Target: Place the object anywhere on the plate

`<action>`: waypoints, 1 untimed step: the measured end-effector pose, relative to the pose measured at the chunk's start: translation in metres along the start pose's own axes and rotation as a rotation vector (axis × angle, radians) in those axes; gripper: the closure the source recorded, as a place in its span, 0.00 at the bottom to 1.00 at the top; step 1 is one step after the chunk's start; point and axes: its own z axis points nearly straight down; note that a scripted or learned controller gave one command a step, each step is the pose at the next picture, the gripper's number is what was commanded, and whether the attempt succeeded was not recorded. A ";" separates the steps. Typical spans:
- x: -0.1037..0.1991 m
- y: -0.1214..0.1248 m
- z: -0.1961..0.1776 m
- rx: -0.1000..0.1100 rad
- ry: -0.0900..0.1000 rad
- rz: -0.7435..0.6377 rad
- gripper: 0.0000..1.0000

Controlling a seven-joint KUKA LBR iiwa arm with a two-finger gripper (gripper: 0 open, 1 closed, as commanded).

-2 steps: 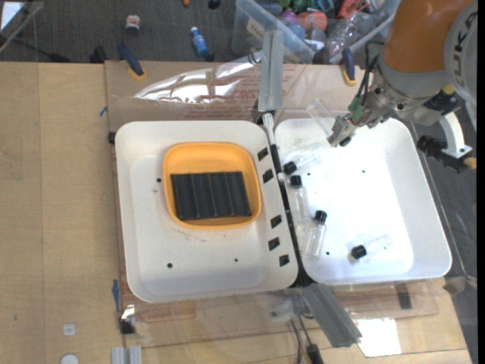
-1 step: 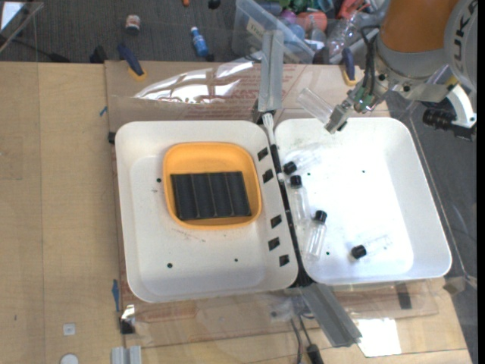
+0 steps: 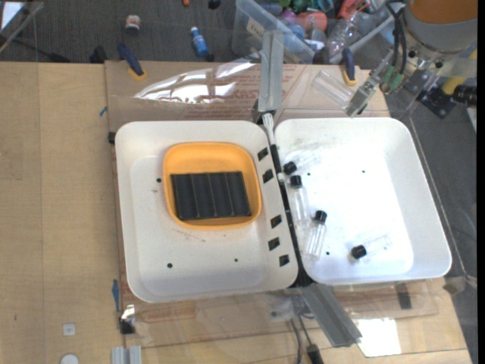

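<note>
The left bin [image 3: 144, 279] holds an orange plate [image 3: 212, 156] with rounded corners, set a little toward the bin's back. A black ribbed rectangular block [image 3: 211, 196] lies flat on the plate, covering most of its floor and reaching its near rim.

Between the two bins runs a dark divider strip [image 3: 274, 203] with small black tabs along it.

The right bin [image 3: 424, 203] holds several clear plastic vials with black caps. One vial [image 3: 297, 165] lies near the bin's left wall toward the back, with another [image 3: 298, 196] just beside it, nearer the front. A third vial [image 3: 317, 232] lies nearer the middle, tilted, its cap pointing toward the back. A fourth vial [image 3: 370, 247] lies toward the front right, its cap at its left end. All of them rest on the bin floor, well apart from the plate.

The arm [image 3: 443, 2] shows its orange band at the upper right, above the back corner of the right bin. The gripper [image 3: 362, 97] hangs below it, just over the bin's back rim; whether it is released or clenched I cannot tell, and nothing shows in it.
</note>
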 end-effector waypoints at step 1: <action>-0.018 -0.015 -0.107 -0.002 -0.003 -0.276 1.00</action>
